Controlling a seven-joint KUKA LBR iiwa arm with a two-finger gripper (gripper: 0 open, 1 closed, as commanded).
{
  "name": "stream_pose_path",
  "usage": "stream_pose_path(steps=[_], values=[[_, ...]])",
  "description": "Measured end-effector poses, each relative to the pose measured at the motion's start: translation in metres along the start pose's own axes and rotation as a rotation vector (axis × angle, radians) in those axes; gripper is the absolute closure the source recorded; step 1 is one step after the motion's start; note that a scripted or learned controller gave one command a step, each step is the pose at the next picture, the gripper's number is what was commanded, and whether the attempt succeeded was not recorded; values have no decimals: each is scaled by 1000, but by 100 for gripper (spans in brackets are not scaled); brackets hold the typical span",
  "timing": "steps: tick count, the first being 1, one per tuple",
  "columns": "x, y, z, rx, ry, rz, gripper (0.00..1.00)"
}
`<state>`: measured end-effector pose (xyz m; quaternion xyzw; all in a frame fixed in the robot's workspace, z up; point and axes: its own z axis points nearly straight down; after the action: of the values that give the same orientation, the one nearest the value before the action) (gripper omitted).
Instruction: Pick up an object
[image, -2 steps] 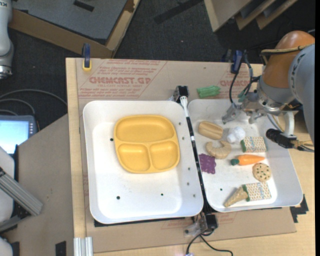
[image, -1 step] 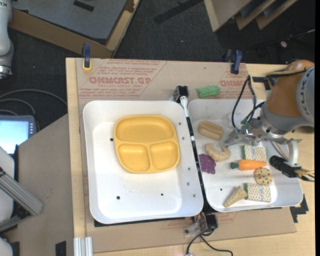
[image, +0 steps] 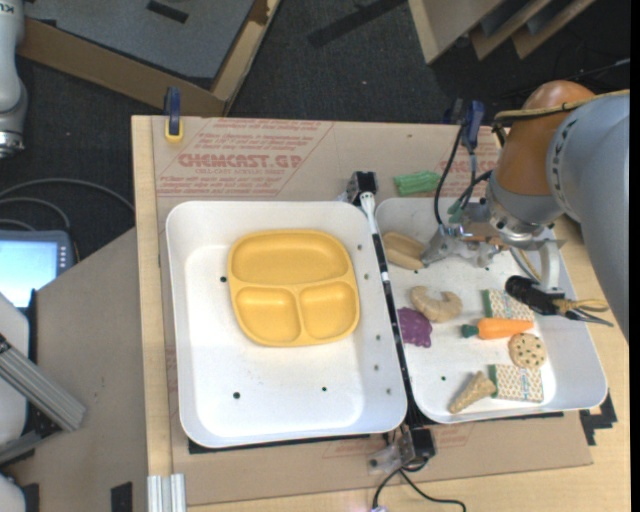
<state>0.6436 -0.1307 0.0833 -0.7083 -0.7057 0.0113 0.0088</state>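
I see a cardboard-topped bench (image: 250, 170) printed "CHEMCAST GP", dark floor around it. A yellow tray (image: 293, 286) sits in the left bin (image: 200, 400). The gripper (image: 470, 240) is over the right bin's (image: 580, 390) far edge.

A yellow divided tray (image: 293, 285) lies in the left bin's (image: 195, 400) upper middle. A blue clamp (image: 174, 114) grips the bench's (image: 245, 155) far-left edge.
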Motion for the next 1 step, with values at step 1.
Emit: stream_pose_path(steps=[1], values=[[37,22,-2,-25,-2,-8,0]])
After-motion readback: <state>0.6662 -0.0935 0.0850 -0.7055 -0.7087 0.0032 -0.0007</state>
